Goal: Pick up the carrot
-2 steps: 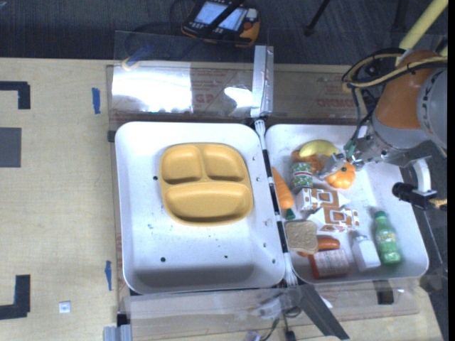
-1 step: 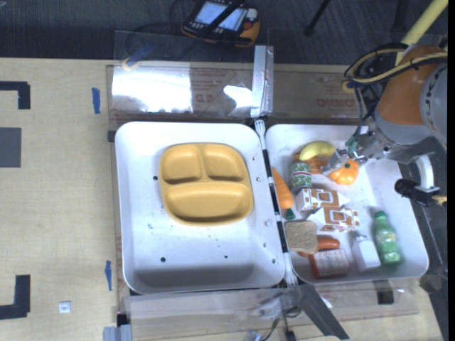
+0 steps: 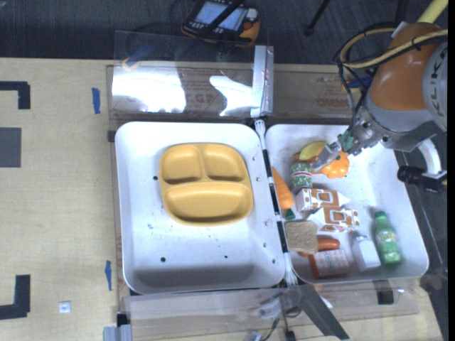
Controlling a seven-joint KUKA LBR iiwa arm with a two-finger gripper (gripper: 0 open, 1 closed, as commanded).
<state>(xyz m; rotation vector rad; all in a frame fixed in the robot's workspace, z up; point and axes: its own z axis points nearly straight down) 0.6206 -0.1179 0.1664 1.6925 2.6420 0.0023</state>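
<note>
Left bin (image 3: 135, 261): a yellow divided plate (image 3: 206, 182) is seen in its upper middle.
Carrot (image 3: 283, 190): laid at the left edge of the right bin (image 3: 409, 212), just beside the divider, centre of the frame (clear of the arm).
Clutter: a patterned carton (image 3: 328, 210), bread slice (image 3: 301, 237) and green bottle (image 3: 386, 239) are spread lower right.
Gripper (image 3: 334, 151): lowered at upper right, over a yellow and orange item (image 3: 337, 165); whether the fingers are parted cannot be told.
</note>
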